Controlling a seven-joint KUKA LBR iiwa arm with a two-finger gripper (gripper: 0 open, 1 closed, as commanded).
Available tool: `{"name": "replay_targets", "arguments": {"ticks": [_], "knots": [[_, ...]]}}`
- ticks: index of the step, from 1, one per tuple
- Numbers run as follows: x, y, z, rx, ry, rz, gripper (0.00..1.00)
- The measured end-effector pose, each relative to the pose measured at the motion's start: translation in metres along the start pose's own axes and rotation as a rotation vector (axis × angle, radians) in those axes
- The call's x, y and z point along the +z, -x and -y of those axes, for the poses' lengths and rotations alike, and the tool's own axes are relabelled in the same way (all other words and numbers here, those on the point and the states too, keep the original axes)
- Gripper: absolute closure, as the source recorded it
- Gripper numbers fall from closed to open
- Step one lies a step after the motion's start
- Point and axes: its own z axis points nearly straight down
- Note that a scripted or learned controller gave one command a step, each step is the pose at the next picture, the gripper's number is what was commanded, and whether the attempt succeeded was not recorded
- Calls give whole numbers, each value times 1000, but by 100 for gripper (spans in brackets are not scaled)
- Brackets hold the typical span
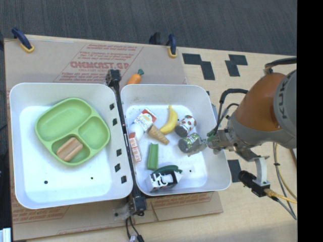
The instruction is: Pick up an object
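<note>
Bench: 2 white bins point(20, 150) side by side.
Carton point(164, 178): right bin, near edge.
Can point(190, 143): right bin, at gripper point(204, 144); grip state unclear.
Banana point(170, 120): behind the can.
Tray point(72, 130): left bin.

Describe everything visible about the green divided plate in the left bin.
The green plate is a light green, rounded tray that looks like matte plastic, with raised ridges splitting it into three compartments: one large at the top and two smaller ones below. It lies flat, right side up and turned at a slant, on the floor of the left bin, in its upper half. A tan sausage-like toy rests in its lower-left compartment.
</note>
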Motion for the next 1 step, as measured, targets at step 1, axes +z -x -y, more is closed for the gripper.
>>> {"name": "replay_targets", "arguments": {"ticks": [1], "knots": [[0, 0, 0, 0, 0, 0, 0]]}}
